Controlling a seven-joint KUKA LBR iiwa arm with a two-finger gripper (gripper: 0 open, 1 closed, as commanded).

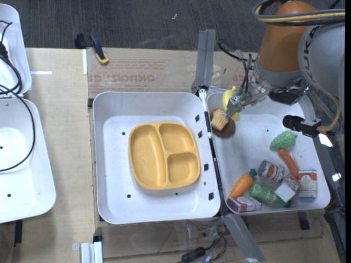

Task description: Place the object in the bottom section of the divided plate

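1. Camera view showed the gripper (239,100) at the right bin's (321,197) upper left corner, fingers closed on a banana (227,97).
2. Banana hung nearly upright, long axis vertical, just above a cupcake (221,121).
3. Plate (163,155) sat in the left bin (107,147).

I see my arm (307,43) reaching in from three o'clock, its orange band high at about one o'clock. The wrist angles down toward nine o'clock, and my gripper (237,102) sits low at its tip.
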